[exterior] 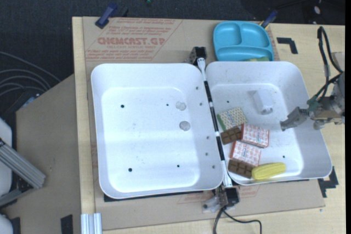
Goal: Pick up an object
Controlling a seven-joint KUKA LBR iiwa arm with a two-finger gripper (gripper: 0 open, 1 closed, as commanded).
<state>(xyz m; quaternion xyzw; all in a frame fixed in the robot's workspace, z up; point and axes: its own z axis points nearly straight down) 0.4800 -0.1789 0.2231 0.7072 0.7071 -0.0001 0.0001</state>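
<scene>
Arm reaching in low from the right edge

The gripper shows as a grey, blurred shape that tapers to a tip pointing left and slightly downward in the view (too smeared to make out any detail at the tip). Behind it, toward the right edge, sits a paler, blocky wrist section, with thin dark cables looping above it. The gripper carries nothing that can be made out.
</scene>
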